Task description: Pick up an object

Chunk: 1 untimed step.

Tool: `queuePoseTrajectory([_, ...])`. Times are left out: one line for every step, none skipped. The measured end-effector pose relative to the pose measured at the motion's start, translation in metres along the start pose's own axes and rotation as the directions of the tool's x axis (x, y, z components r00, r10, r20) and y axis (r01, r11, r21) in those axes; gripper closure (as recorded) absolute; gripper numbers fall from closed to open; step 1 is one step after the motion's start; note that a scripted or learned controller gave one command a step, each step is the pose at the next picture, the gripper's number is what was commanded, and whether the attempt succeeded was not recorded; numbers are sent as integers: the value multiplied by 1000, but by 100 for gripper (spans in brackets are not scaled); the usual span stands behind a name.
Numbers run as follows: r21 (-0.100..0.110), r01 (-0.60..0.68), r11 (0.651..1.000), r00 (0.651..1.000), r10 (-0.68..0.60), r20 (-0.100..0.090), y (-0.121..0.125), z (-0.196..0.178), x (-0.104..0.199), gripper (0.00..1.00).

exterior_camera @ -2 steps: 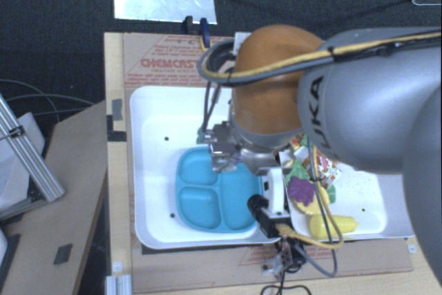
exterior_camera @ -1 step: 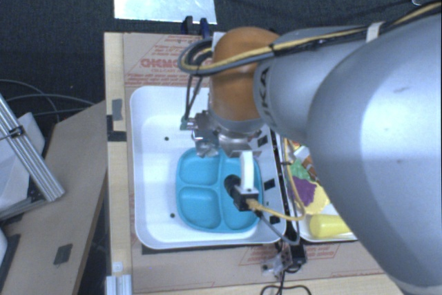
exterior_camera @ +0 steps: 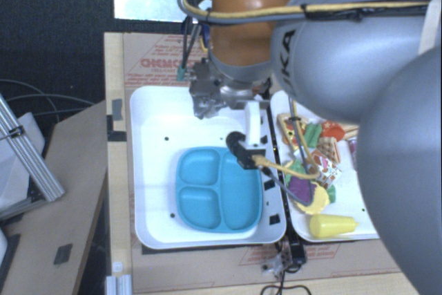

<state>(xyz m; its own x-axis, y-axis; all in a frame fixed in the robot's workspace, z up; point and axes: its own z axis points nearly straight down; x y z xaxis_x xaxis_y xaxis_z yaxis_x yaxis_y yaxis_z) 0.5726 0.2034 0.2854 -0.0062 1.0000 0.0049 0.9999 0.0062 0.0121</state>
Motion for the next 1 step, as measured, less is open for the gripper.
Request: queuePoseTrajectory([0, -12, 1000, 1000, 12, 6, 34, -82, -83, 100])
